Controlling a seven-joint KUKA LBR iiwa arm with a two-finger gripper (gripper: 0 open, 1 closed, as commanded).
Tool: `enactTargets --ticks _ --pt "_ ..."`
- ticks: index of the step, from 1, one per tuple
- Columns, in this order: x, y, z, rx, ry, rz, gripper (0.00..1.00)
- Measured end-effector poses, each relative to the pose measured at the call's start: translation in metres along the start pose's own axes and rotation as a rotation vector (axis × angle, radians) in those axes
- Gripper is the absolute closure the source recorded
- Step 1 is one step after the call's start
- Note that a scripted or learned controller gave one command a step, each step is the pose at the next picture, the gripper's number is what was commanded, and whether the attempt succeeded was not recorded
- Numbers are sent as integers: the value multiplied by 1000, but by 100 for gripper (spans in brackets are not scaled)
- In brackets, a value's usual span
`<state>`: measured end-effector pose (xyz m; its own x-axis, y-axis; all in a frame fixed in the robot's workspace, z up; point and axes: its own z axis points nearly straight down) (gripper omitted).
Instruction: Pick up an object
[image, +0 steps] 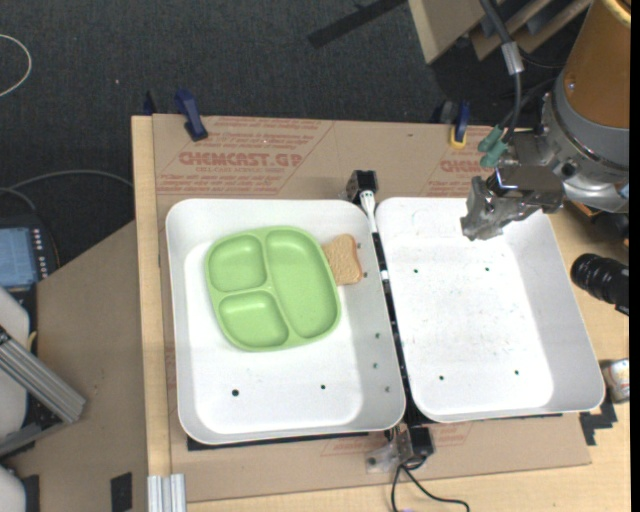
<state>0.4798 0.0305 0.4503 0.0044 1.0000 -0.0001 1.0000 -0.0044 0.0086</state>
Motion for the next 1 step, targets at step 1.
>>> enactTargets --ticks 1 --pt "75 4 -4 5 2 -12 100"
